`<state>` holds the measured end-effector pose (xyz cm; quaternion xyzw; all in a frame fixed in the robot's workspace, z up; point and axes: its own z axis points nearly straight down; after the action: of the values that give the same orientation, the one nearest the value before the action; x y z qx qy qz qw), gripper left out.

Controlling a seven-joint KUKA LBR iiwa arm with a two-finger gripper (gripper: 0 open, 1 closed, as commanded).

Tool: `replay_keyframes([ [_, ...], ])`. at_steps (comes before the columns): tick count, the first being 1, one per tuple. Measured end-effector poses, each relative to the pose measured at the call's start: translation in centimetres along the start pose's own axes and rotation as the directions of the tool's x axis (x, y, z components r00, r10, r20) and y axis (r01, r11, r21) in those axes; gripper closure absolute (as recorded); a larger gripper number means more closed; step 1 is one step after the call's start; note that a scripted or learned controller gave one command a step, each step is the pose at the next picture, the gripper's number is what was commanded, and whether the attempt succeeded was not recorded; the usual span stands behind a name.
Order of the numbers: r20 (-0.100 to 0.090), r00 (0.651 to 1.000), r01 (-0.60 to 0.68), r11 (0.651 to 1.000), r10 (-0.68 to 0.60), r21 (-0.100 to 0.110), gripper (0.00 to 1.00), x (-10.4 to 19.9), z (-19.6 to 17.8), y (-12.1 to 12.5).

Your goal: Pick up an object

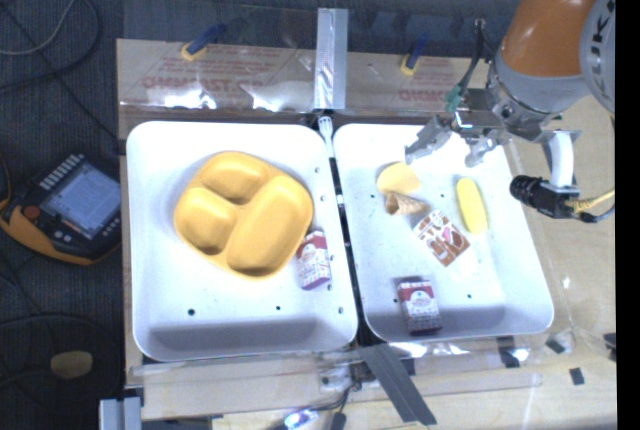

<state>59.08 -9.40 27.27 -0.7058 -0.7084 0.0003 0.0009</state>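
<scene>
The arm [560,18] enters from the upper right of the frame, its orange band high against the right edge; the gripper [452,144] hangs over the upper part of the right bin [520,303], its two pale fingers [425,143] spread apart with nothing between them. Just left of and below the fingers lies a yellow wedge-shaped piece [397,179], touching a small tan object [404,205] below it; to the right of these a yellow banana-like piece [471,204] lies lengthwise near the bin's right side; between them and lower sits a red-and-white packet [442,237], tilted; near the bottom edge of this bin a small dark red can [419,305] lies on its side.

The left bin [160,318] holds a large yellow moulded tray [243,213] with three rounded lobes, filling its middle; a red-and-white can [314,261] rests against the tray's lower right edge, close to the divide between the bins.

Outside the bins, a handheld control pendant [65,208] with a screen lies on the dark floor at the left of the frame; a clear sheet [250,68] with two blue-and-yellow clamps [203,42] sits along the upper edge of the bench.
</scene>
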Motion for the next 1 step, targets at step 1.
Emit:
replay_keyframes([
  [1,0.001,0.964,0.264,0.964,-0.264,-0.001,0.00,3.29,-0.98,1.99],
])
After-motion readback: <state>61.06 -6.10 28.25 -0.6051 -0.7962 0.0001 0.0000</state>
